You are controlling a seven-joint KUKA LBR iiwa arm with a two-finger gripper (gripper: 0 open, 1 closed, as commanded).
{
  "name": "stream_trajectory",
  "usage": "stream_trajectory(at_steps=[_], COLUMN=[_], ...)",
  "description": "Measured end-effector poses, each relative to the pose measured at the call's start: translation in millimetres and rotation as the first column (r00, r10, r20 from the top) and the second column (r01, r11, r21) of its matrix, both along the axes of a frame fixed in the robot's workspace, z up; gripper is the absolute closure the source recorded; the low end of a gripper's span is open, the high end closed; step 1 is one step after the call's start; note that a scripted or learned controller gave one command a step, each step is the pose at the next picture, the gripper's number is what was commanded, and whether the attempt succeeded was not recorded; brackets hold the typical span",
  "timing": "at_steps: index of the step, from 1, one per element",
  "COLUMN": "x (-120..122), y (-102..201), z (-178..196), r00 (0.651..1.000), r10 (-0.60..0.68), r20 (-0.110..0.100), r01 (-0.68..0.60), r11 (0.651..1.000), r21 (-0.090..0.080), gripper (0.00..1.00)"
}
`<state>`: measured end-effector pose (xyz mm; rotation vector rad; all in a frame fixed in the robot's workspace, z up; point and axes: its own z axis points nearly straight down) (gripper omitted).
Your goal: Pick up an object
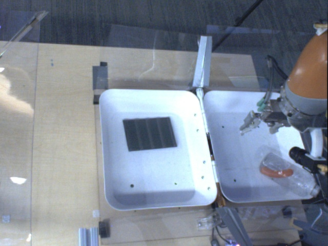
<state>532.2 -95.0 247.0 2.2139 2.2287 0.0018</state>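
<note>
A clear plastic item with an orange-red part (277, 171) lies in the right bin (225, 152), near its front right corner. My gripper (260, 127) hangs over the middle of that bin, up and to the left of the item and apart from it. Its jaws stand open with nothing between them. A dark grey ribbed rectangular pad (150, 133) lies flat in the left bin (154, 188), toward the back.
The two bins meet at a raised divider (207, 142) with a metal bracket (202, 68) behind it. Black parts of the arm (305, 160) overhang the right bin's right edge. Wooden bench (51, 137) surrounds the bins.
</note>
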Motion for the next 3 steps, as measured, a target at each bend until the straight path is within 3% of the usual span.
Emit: stream_trajectory(at_steps=[1, 2, 3], x=[9, -44, -43], y=[-37, -77, -69], z=[17, -50, -154], r00=[0.979, 0.941, 0.941], r10=[0.205, 0.339, 0.339], r20=[0.005, 0.002, 0.005], r01=[-0.205, -0.339, -0.339], r11=[0.979, 0.941, 0.941], r21=[-0.003, -0.002, -0.003], gripper=[0.0, 0.0, 0.0])
